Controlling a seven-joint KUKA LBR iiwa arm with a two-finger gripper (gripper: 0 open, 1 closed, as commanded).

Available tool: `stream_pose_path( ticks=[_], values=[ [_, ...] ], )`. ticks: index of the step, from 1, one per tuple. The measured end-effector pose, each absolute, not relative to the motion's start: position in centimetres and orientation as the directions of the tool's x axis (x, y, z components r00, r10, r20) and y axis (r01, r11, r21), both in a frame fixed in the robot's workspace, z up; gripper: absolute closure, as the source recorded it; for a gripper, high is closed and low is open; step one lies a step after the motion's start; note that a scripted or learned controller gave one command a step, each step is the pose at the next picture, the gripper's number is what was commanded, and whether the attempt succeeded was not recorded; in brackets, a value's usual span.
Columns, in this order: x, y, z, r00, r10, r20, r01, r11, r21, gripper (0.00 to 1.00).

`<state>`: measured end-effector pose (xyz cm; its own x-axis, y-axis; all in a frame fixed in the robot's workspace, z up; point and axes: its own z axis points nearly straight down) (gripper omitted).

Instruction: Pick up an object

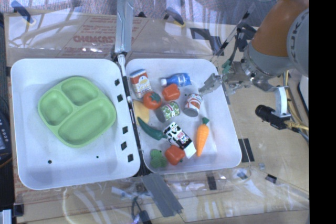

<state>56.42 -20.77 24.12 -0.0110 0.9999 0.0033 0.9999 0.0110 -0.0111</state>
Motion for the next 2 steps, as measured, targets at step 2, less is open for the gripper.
stream_pose_path(
  ticks=[2],
  values=[
    [50.3,-21.1,10.4,-0.173,0.985,0.004,0.985,0.173,-0.005,0.0]
  ],
)
